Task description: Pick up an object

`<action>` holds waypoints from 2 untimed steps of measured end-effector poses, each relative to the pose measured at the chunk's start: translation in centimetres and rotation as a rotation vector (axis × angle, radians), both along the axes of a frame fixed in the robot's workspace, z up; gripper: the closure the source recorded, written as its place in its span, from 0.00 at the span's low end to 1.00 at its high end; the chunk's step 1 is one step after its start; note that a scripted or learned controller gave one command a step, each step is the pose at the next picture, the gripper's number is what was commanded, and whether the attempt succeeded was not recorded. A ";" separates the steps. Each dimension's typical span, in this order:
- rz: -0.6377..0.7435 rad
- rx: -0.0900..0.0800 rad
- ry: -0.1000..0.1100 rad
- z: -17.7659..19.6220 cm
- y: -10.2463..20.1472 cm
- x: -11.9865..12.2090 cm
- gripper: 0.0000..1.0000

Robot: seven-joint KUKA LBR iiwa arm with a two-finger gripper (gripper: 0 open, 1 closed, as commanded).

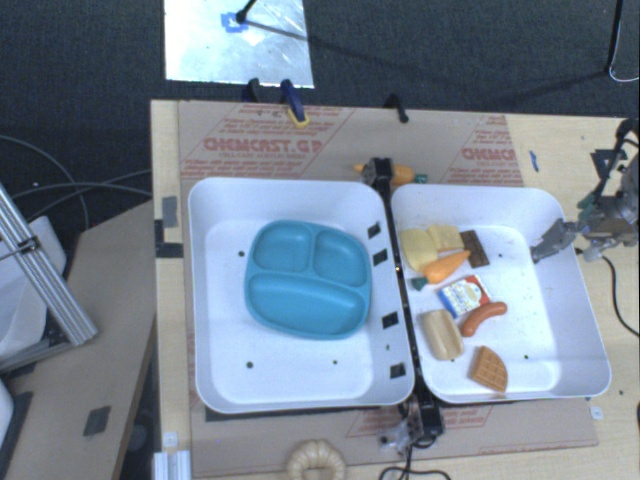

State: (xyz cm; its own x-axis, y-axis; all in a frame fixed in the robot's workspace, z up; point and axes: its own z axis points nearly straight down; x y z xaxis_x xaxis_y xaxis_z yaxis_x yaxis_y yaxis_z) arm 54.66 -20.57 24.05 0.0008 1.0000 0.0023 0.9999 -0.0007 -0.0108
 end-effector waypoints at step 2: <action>0.002 -0.002 -0.010 -3.6 0.2 -0.3 0.00</action>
State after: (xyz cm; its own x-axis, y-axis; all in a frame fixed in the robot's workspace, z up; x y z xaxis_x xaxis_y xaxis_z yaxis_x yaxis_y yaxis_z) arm 54.36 -20.37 20.45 -0.0014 1.0000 0.0004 1.0000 0.0014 -0.0011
